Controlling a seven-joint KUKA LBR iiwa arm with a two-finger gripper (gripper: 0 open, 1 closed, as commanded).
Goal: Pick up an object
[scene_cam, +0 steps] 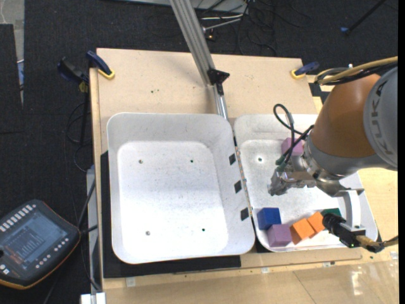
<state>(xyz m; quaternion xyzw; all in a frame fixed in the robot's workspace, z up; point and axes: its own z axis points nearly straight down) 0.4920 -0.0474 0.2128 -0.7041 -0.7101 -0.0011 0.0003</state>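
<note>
Two white bins are set side by side on the tabletop (158,75); the left bin (120,170) and the right bin (250,138). Several blocks are seen along the near edge of the right bin: a blue block (268,217), a purple block (279,235) just beside it, an orange block (306,227) next over, and a dark green object (331,220) toward the near right corner. A pink block (292,147) is partly hidden by the arm (354,125), approx. mid-bin. The end effector (279,183) is hung low over the bin floor between the pink block and the blue one; how far it is opened cannot be told, and nothing is seen to be held. For a good pick, the blue block is probably best targeted, as it is judged nearest and least crowded on its far side. A centred, vertical descent would be advised, w/ closure made only once the block is straddled, so the purple neighbour isn't nudged.
</note>
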